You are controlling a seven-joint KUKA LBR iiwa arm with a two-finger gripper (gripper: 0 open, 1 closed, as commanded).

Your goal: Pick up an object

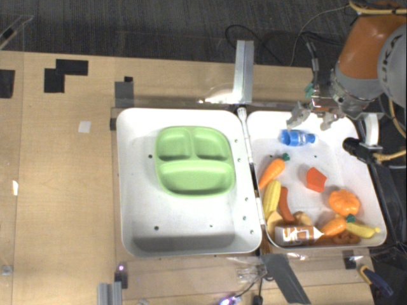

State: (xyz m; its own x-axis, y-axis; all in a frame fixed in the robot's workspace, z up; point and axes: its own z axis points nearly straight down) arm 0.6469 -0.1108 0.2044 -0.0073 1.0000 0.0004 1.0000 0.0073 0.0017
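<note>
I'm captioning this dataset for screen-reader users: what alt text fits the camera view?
A robot gripper, fingers spread, hovers over the far end of the right white bin, just above a blue bottle lying on its side. That bin also holds toy food, including a carrot, corn and an orange pumpkin; the left bin holds a green divided plate.
</note>
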